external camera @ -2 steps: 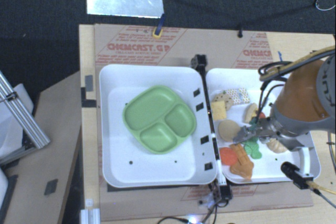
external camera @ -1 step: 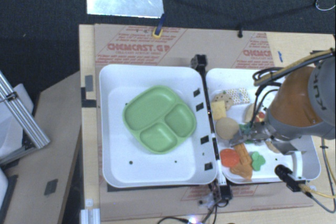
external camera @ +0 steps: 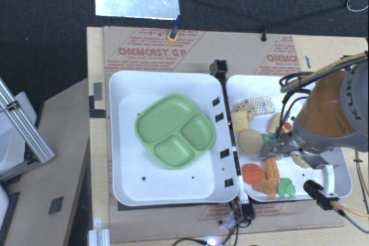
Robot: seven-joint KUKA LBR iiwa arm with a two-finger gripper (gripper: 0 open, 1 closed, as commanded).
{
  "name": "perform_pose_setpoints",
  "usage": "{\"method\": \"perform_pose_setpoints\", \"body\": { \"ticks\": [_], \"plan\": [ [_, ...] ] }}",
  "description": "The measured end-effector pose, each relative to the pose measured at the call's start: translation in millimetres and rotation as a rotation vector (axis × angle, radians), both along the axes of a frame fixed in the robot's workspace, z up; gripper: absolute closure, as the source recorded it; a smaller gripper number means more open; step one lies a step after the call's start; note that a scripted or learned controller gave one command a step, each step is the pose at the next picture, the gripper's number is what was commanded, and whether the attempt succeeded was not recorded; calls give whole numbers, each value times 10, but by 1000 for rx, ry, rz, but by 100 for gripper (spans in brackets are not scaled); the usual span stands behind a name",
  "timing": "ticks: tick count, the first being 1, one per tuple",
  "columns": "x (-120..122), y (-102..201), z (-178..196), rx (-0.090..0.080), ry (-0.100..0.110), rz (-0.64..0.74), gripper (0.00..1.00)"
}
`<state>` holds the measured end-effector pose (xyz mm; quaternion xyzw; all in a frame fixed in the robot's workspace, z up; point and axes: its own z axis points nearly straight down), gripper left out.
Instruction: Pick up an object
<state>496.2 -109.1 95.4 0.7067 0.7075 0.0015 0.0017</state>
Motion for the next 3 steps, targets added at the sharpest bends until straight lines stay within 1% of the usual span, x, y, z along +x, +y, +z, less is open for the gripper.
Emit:
{"method": "perform_pose_setpoints", "body": {
  "ticks": [1,2,3],
  "plan": [
    [14,64,449,0,-1,4,100],
    [-7,97,1074,-1,-4,4,100],
    [10,96,1304,-1,0,4,100]
  ]
}}
